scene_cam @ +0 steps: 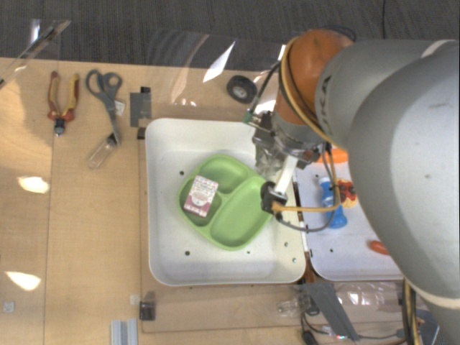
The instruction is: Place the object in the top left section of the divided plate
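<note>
Small pink-and-white printed packet [201,196] lies flat in the left-hand small compartment of the green three-section plastic plate [241,225], inside that compartment's walls and clear of the divider ridge. It rests tilted slightly to the plate's long axis, as a dropped item would settle.

Two-finger gripper [264,165] hangs over the plate's upper right rim, well apart from the packet, with nothing visibly held. Whether it is open or closed cannot be told: the wrist hides it.

Plate sits near the middle of the shallow white bin [169,254], turned at an angle.

Judgement: the packet's compartment reads as the top left section, so the placement looks done.
</note>
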Tool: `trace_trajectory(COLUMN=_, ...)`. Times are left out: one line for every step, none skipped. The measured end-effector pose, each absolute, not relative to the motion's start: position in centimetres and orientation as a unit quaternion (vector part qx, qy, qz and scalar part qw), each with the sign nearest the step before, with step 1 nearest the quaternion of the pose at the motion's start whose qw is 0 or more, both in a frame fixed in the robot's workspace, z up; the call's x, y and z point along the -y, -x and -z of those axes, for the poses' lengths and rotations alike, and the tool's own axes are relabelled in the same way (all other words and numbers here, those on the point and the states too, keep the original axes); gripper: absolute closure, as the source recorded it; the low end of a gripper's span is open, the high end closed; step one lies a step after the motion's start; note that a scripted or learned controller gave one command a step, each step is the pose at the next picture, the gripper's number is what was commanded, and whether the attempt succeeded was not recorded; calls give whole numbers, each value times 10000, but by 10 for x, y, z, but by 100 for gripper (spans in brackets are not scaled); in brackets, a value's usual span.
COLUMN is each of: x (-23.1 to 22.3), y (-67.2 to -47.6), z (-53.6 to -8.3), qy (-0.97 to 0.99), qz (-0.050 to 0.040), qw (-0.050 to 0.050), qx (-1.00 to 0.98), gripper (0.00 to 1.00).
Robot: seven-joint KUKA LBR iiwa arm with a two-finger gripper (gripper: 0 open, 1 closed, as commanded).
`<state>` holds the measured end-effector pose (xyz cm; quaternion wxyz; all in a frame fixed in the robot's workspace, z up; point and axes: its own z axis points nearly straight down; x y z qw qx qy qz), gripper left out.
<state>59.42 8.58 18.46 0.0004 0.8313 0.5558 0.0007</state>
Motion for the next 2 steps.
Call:
trace_trajectory(x=-86, y=-594, z=-185, qy=-8311, qz=-8, qw=2, qx=-5561, gripper=0)
trace_trajectory(x=-86, y=-594, z=-185, qy=-8311, qz=-8, qw=3, qx=-5561, gripper=0)
